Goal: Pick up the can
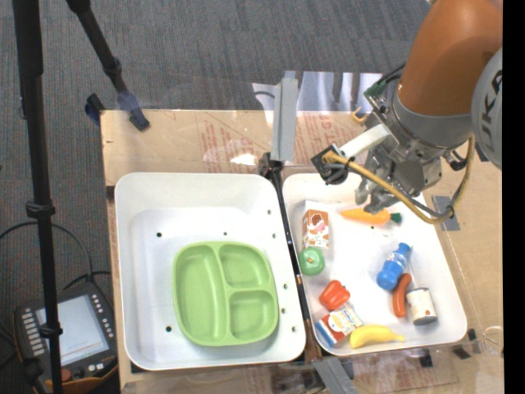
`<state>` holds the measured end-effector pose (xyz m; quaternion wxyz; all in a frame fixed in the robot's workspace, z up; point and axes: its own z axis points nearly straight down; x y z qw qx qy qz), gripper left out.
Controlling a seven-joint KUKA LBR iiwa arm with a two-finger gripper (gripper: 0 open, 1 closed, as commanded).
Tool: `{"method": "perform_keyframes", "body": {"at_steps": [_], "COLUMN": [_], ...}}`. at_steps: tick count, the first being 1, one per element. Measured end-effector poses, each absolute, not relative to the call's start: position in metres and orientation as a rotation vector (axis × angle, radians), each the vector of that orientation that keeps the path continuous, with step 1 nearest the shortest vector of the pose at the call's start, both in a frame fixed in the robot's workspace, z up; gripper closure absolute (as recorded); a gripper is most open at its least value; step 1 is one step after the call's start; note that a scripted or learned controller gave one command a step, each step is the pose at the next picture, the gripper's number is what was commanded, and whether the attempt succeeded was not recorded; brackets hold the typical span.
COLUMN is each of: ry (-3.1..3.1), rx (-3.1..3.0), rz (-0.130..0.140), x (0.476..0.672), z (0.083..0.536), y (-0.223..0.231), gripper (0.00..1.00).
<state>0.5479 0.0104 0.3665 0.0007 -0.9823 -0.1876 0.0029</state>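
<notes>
Rt bin (449, 257): one can (422, 306).

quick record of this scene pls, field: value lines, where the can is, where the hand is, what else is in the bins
can: white with red top, right bin, near its front right corner, beside a sausage
hand: above the right bin's back, over the carrot, holding nothing visible
left bin: green divided plate
other right bin items: juice carton, green apple, blue bottle, red pepper, banana
</notes>
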Motion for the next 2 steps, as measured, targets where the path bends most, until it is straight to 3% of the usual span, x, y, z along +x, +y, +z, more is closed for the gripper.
{"method": "perform_keyframes", "body": {"at_steps": [1,2], "ry": [-0.623,-1.052], "rx": [-3.077,-2.957], "rz": [0.009,0.008], "x": [0.624,0.622], "z": [0.303,0.292], "y": [-0.004,-0.005], "gripper": [1.0,1.0]}}
